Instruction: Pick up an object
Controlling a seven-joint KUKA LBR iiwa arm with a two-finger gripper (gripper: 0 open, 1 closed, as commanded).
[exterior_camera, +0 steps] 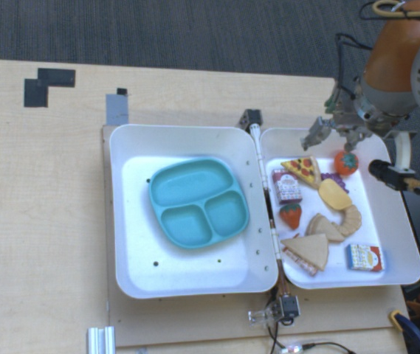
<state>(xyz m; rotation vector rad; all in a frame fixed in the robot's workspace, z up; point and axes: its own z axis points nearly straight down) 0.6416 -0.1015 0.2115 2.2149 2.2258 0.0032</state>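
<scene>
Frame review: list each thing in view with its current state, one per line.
Gripper: open, above the right bin's far edge, holding nothing.
Plate: flat in the left bin, compartments bare.
Pizza slice: flat, right bin.
Tomato: loose, near the gripper, not gripped.
Strawberry: loose by the divider.
Sandwich: lying flat.
Carton: on its side.
Right bin: holds the toy foods.

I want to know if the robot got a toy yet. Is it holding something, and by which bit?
No, nothing is held. The gripper hangs open above the right bin's far edge, with no toy between its fingers.
</scene>
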